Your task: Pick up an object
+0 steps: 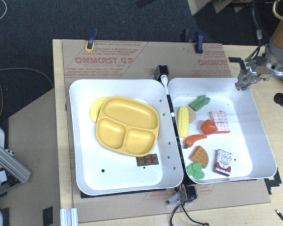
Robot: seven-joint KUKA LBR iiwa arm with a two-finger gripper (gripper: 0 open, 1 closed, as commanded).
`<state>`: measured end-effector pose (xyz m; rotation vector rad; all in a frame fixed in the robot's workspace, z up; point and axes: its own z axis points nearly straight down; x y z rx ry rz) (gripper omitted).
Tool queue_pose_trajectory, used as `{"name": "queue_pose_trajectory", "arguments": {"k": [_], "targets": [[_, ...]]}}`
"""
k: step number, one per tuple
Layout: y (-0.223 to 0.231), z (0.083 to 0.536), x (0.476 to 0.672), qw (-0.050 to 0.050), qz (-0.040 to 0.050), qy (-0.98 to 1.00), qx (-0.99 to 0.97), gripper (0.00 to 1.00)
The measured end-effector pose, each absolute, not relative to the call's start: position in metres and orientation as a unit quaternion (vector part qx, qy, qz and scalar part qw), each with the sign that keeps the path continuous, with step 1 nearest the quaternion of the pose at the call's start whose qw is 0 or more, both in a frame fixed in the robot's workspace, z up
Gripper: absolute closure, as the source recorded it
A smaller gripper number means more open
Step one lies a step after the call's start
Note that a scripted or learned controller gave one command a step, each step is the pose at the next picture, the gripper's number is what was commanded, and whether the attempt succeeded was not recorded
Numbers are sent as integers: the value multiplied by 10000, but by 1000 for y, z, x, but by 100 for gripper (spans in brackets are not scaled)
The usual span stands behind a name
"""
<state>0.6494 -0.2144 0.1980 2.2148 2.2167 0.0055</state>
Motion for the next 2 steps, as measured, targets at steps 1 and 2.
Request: {"name": "queue_pose_trajectory", "arguments": {"k": [1,2], "targets": [[-215,228,651,32,13,7074,7068,100],[-182,219,617,-18,-5,7079,7063,100]]}}
